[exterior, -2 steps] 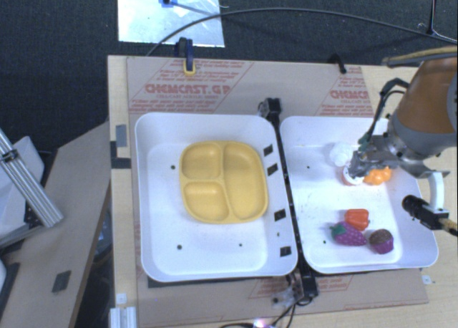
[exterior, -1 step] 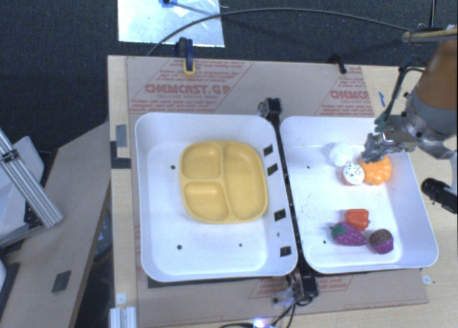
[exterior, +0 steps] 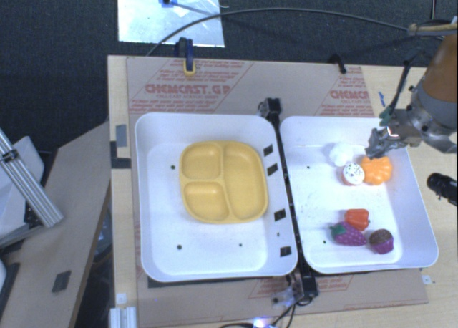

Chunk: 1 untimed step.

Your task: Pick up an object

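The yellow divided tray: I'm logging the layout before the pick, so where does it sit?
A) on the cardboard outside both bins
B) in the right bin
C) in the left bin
C: the yellow divided tray lies flat inside the left bin, while the small toy foods, such as the orange pumpkin, are in the right bin.

The arm (exterior: 438, 104) is built of rounded grey segments, with a broad orange band (exterior: 444, 69) wrapped around it above the wrist. Below the band the casing turns a darker, metallic grey and narrows toward the gripper (exterior: 378, 144), a small dark block with pale highlights on its upper face. A thin dark cable (exterior: 404, 79) runs alongside the arm down toward the wrist.
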Motion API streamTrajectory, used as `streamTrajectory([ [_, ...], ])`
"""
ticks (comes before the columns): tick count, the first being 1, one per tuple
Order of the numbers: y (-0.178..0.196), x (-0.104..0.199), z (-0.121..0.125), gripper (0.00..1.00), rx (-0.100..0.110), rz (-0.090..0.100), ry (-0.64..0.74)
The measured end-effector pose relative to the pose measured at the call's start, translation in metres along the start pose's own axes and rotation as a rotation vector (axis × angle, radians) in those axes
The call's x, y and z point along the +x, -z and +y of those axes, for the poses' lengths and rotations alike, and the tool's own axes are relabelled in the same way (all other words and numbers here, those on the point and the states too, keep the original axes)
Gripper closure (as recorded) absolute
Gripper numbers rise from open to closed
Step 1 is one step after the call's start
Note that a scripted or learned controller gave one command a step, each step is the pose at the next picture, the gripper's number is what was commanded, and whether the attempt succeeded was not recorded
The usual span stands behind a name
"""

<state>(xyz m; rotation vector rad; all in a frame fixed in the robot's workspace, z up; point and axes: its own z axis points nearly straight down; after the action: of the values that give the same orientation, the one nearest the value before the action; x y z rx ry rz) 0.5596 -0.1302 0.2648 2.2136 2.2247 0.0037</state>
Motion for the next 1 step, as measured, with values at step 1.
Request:
streamTrajectory([
  [1, -0.015, 0.0481, 0.0067, 1.0, 0.003, 0.002, 0.004],
])
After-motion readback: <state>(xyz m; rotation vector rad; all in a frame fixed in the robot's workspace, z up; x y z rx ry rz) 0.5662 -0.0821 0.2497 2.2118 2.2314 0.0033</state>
